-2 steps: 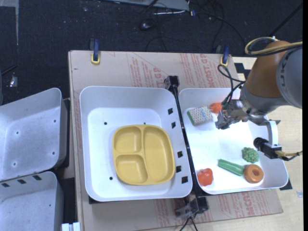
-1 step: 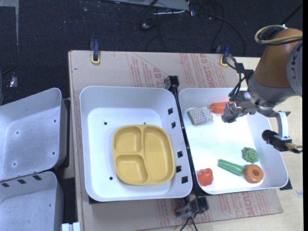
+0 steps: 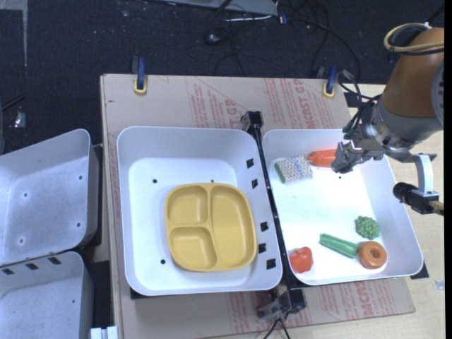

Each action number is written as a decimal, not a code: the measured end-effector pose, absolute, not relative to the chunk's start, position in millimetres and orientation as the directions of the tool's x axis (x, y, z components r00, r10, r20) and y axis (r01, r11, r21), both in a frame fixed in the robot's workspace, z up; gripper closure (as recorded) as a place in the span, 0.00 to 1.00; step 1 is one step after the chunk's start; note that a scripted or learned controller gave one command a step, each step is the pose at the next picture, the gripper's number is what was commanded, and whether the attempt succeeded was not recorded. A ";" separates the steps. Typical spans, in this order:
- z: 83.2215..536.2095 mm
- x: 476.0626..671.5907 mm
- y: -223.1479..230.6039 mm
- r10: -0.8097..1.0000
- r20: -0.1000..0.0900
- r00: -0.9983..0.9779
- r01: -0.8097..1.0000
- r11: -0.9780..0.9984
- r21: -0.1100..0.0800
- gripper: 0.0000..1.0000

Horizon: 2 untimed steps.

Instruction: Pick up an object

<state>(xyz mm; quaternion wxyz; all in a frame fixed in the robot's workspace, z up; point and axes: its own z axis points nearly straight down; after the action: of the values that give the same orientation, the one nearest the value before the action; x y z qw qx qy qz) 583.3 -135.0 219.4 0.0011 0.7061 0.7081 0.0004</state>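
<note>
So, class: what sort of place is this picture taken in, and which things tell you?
Most likely a robotics lab, set up for grasping trials. A robot arm reaches over two white bins, one bearing toy foods such as a carrot; the board beneath is clamped down, and loose cables lie on the floor.

Even overhead light, soft shadows, perhaps slightly grainy.

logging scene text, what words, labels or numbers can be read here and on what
Red print on the cardboard under the bins, repeated in rows, reversed or upside down: a word ending "CO" is all I can make out.
Same red print on the cardboard's front edge: too blurred to read.
The bins, tray and toy foods carry no text.
</note>
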 end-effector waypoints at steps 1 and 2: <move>215.6 580.6 -78.2 1.000 0.001 -0.006 1.000 0.006 -0.002 1.00; 228.3 586.8 -26.1 1.000 0.000 -0.006 1.000 0.006 0.001 1.00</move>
<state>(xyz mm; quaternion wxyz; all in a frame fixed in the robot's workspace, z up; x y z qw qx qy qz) 586.8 -26.1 228.3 0.0004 0.7051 0.7091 0.0005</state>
